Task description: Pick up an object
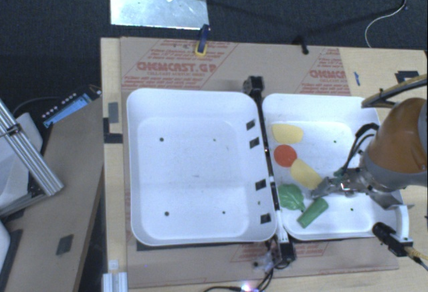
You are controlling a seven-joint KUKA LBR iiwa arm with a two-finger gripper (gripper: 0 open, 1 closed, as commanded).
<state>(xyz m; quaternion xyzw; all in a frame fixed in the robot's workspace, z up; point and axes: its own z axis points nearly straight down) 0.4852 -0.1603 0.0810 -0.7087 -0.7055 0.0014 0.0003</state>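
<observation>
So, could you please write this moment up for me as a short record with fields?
bins: left bin and right bin, side by side
objects: pale yellow piece, red round piece, yellow oblong piece, green leafy piece, green cylinder, all in the right bin
arm: reaches in from the right, gripper low over the right bin
gripper position: beside the yellow oblong piece, just above the green cylinder
grasp: cannot tell

Single fixed cam overhead, angled down on both white bins (194, 100), moderately far back; arm (401, 150) comes in from frame right.
</observation>
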